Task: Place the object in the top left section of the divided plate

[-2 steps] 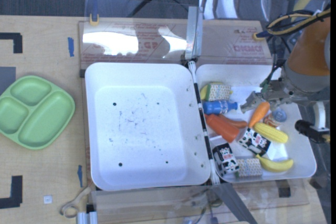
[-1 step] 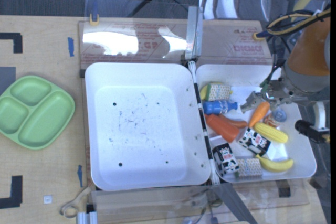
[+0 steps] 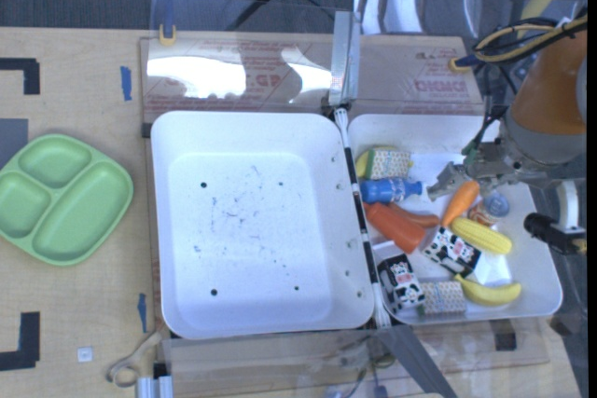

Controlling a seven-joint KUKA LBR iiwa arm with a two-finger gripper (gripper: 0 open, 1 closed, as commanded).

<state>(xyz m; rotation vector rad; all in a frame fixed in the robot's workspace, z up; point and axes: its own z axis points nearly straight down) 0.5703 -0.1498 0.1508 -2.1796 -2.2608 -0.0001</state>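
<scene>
A green divided plate [image 3: 125,180] lies on the wooden bench at the far left, outside both bins. Its top left section [image 3: 56,160] holds nothing. My gripper [image 3: 459,179] hangs low over the right bin [image 3: 546,294], far from the plate. It is just above the upper end of a small orange carrot [image 3: 461,203] and to the right of a blue bottle [image 3: 389,191]. Whether it touches the carrot is unclear. Nothing is visibly lifted.
The right bin also holds a larger orange piece [image 3: 403,223], a yellow corn cob [image 3: 481,236], a banana [image 3: 492,293], two cow-patterned cartons [image 3: 450,250] and a speckled item [image 3: 387,163]. The left bin [image 3: 177,135] lies between gripper and plate.
</scene>
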